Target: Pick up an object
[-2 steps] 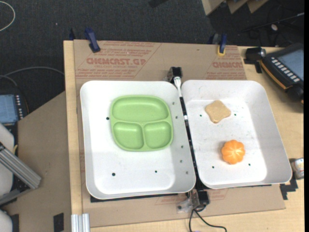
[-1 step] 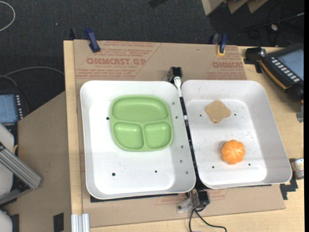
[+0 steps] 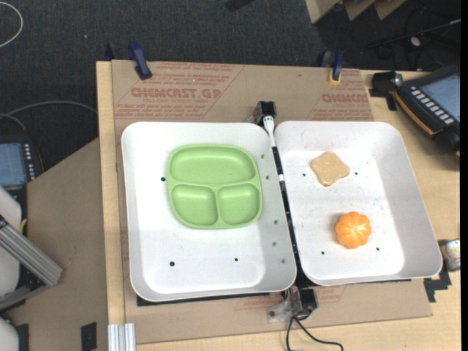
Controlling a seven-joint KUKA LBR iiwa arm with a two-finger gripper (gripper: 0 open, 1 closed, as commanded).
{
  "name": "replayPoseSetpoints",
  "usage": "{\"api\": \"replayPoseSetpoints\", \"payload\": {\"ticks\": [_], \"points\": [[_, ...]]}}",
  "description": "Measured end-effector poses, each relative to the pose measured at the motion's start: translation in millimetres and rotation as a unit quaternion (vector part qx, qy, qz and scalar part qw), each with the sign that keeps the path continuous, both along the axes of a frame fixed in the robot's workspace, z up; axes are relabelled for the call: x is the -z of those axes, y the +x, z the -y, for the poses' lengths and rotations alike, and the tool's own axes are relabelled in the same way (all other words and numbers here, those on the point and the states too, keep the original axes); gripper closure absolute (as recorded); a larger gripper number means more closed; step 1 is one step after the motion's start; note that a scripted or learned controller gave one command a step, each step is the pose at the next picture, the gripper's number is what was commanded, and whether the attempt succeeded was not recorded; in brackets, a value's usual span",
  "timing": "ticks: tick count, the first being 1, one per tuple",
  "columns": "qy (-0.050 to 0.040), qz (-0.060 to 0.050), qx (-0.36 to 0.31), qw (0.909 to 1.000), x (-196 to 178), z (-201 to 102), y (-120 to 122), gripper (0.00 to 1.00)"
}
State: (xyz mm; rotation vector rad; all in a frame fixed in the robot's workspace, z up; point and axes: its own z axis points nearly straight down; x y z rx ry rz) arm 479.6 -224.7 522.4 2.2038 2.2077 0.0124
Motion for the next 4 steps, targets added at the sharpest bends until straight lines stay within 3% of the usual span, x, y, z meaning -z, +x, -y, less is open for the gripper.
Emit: {"api": "replayPoseSetpoints", "payload": {"ticks": [1, 2, 3, 4], "points": [[0.007, -0.016, 0.001, 0.9998, 125.5, -1.5, -1.0, 1.0], [0.0007, -0.001, 0.0, 1.0, -22.3, -8.6, -0.1, 1.0], [0.0068, -0.015, 0.0, 0.9999, 78.0, -35.3, -0.5, 1.0], [0.0026, -0.007, 0.002, 1.0, 46.6, -5.5, -0.2, 1.0]]}}
